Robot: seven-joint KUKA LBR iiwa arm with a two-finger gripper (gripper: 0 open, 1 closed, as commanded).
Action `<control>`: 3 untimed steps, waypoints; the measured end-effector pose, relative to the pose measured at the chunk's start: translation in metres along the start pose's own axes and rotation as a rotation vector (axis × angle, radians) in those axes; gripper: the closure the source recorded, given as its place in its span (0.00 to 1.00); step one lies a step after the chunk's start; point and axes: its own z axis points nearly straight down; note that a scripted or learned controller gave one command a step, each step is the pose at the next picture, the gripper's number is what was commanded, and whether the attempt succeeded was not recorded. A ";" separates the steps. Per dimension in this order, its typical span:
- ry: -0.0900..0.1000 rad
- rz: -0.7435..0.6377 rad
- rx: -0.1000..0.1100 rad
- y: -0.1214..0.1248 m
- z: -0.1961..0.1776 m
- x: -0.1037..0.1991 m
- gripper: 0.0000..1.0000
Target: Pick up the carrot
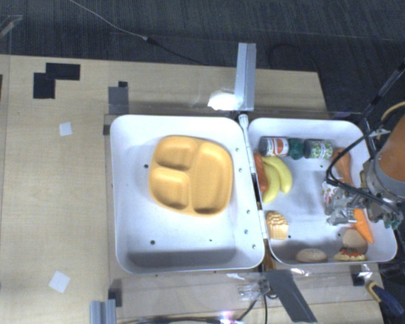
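Overhead, two white bins side by side on a wooden bench. Left bin (128, 248): a yellow divided plate (189, 174) near its centre. Right bin (304, 245): crowded with toy food. At about 11 o'clock in that bin, a red can (275, 146) lying on its side, with a green can (317, 148) at 12 o'clock. Just below the red can, a banana (277, 177), touching a red strip along the bin's left wall. At 7 o'clock, a bread slice (277, 225); at 6 o'clock, a potato-like lump (311, 254); at 5 o'clock, a small burger-like piece (351, 254).

Carrot (362, 225) at roughly 4 o'clock in the right bin, orange, slanted, tip pointing down and right. Arm reaching in from 3 o'clock, gripper (351, 211) low over the bin and just beside the carrot's upper end, possibly touching. Finger opening too cluttered to read: cannot tell how wide, nor whether anything is gripped.

Judged progress: approach made, carrot seemingly down in the bin, with secure grasp and lift yet to be shown.
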 end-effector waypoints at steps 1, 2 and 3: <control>-0.008 -0.088 -0.002 0.059 -0.035 0.000 1.00; -0.014 -0.194 0.003 -0.003 0.039 -0.065 1.00; -0.011 -0.082 0.001 0.011 -0.023 -0.065 1.00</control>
